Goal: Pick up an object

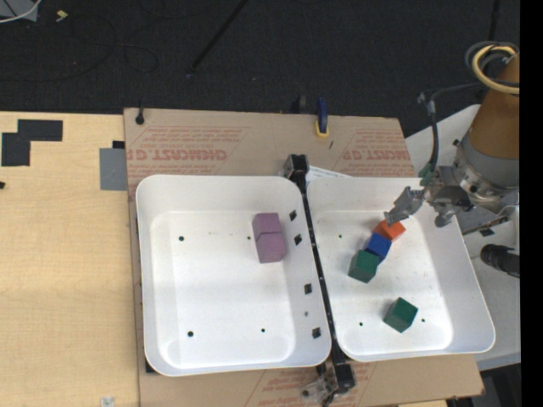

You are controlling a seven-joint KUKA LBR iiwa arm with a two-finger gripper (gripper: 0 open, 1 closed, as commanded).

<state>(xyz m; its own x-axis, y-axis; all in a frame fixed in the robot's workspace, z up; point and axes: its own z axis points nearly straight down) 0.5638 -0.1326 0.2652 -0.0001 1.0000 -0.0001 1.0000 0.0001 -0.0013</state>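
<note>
**Blocks in the right bin, gripper over its far right side**

Taking the black divider (310,253) between the two bins as landmark: nearest the camera, right of the divider, a green block (400,314) lies alone in the right bin (475,329). Farther back, three blocks sit in a touching, slanted row: a dark green block (364,266), a blue block (378,245) and an orange block (391,229). Left of the divider, a purple block (270,236) rests in the left bin (157,312).

The gripper (424,197) hangs just beyond the orange block, farther right of the divider; whether its fingers are open or closed cannot be told, and nothing is seen between them.

Behind both bins, the cardboard sheet (212,147) on the desk (59,253) carries upside-down red print, not readable.
</note>
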